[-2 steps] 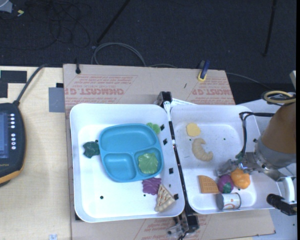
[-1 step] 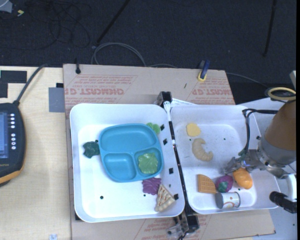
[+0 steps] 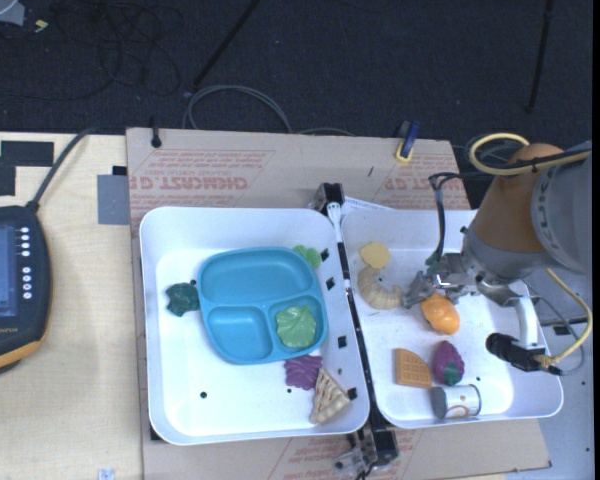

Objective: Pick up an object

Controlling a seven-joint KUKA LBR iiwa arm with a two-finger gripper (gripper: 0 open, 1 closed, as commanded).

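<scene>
Croissant (image 3: 378, 294) (curved) lies upright beside fingers (image 3: 423, 290).

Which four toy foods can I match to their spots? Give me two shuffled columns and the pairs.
Things:
1. green lettuce leaf
2. waffle cone
3. orange fruit
4. purple eggplant

Places:
A. right bin, beside the orange wafer
B. left bin, by its front edge
C. in a compartment of the blue tray
D. right bin, just by the gripper

Pairs: 1-C, 2-B, 3-D, 4-A
</scene>
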